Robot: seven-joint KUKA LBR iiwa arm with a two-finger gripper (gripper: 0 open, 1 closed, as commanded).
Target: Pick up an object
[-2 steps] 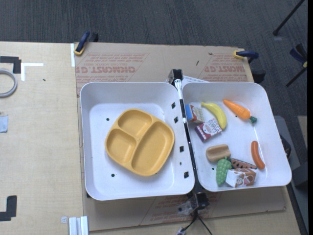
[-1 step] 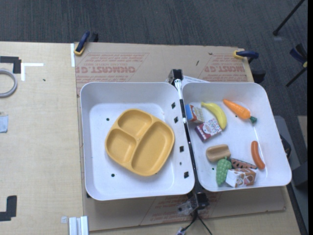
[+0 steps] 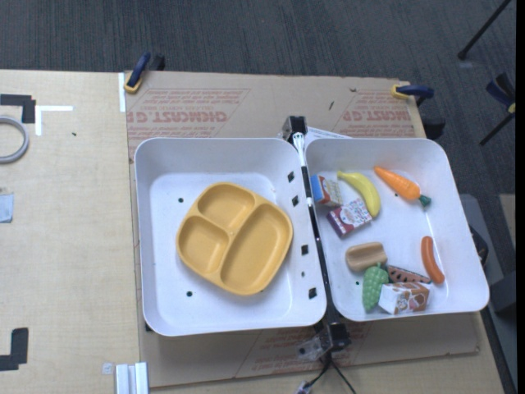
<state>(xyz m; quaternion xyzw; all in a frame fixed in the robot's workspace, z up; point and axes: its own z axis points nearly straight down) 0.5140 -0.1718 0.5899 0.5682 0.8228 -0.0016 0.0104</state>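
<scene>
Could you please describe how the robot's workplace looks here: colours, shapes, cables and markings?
The left bin and the right bin are shallow, white and round-cornered, joined by black fittings. Beneath lies brown cardboard with red print, held by a blue-and-yellow left clamp and right clamp. A dark cable leaves the near edge.

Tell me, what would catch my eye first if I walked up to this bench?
Probably the big yellow divided plate, lying alone in the left white bin. Next, the bright toy food scattered in the right bin: a banana and an orange carrot near the top, a sausage by the right wall, and a bread roll with green grapes lower down.
</scene>
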